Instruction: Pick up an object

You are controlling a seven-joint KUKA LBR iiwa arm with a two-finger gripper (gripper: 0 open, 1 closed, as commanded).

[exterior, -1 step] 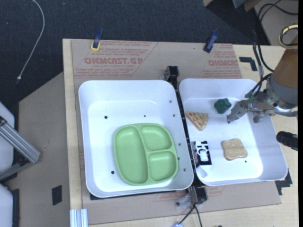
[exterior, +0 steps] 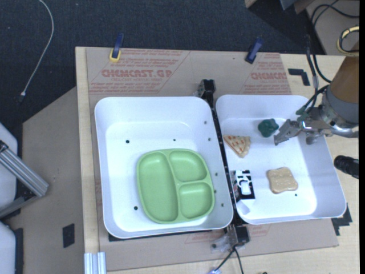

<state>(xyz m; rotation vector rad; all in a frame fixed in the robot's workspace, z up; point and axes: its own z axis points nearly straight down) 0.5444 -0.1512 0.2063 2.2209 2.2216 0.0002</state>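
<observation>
Camera view from above looks down on two white bins side by side. Left bin (exterior: 108,153) carries a green divided plate (exterior: 174,184). Right bin (exterior: 325,170) holds a dark green object (exterior: 267,128), a wedge-shaped pizza slice toy (exterior: 238,144), a tan toast-like piece (exterior: 282,180) and a black-and-white tag (exterior: 244,184). From the right, the gripper (exterior: 288,132) hovers just beside the green object, its prongs spread apart with nothing between them

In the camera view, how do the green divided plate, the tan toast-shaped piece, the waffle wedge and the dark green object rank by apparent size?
Largest to smallest:
1. Green divided plate
2. Tan toast-shaped piece and waffle wedge, which look alike
3. Dark green object
</observation>
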